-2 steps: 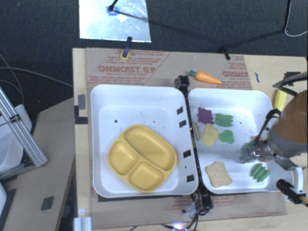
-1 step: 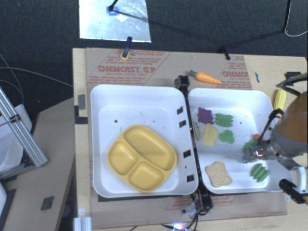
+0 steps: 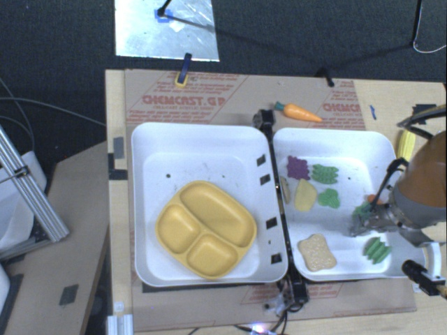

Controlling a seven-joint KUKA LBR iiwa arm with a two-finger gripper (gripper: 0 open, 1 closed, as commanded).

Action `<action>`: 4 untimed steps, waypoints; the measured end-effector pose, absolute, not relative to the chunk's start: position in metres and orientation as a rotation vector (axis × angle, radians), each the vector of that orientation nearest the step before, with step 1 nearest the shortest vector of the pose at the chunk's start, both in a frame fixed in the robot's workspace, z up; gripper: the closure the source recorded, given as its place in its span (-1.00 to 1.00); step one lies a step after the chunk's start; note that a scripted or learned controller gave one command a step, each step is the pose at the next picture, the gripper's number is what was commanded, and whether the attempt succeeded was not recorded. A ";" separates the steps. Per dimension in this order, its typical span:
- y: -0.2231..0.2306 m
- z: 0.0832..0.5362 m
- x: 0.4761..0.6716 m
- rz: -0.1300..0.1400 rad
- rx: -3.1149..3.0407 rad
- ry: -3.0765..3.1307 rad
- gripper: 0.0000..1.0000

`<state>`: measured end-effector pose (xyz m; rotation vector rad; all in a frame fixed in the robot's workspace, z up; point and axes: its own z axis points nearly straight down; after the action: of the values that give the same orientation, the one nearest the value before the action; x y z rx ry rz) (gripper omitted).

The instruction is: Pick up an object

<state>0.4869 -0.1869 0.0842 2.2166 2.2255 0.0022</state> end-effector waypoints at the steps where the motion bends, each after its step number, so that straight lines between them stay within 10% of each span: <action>1: -0.200 0.085 0.487 0.003 2.219 2.221 1.00; 4: -0.199 0.084 0.487 0.004 2.220 2.221 1.00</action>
<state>0.4871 -0.1986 0.0845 2.2199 2.2210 0.0036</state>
